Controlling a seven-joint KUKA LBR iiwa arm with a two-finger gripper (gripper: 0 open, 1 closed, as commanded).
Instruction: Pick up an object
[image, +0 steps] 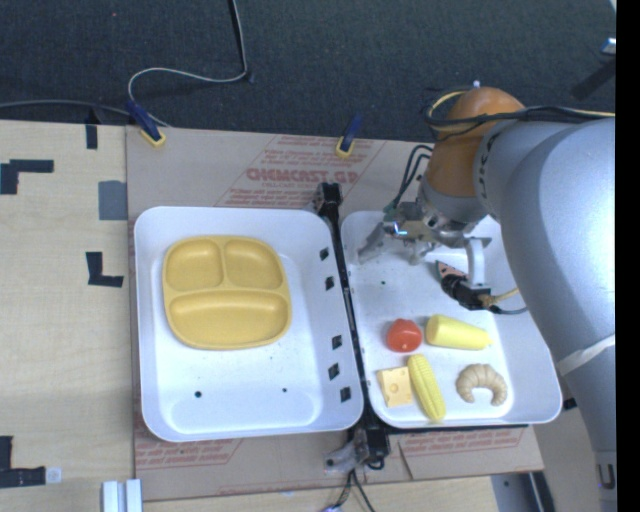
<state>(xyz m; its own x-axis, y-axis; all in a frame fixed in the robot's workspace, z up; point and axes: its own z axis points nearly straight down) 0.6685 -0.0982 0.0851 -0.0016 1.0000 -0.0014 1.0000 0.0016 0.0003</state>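
My gripper (393, 244) hangs over the far part of the right bin (378, 290), open, with nothing between its fingers. Toy food lies nearer the front of that bin, well apart from the gripper: a red tomato (404, 335), a yellow cone-shaped piece (457, 333), a cheese wedge (395, 386), a corn cob (427, 387) and a croissant (482, 383). The cheese and the corn touch side by side.
The left bin (240, 400) holds a yellow divided plate (227, 291). A black divider with clips (338, 300) runs between the two bins. The grey arm (560, 220) covers the right bin's far right side. Cables (470, 290) trail from the wrist.
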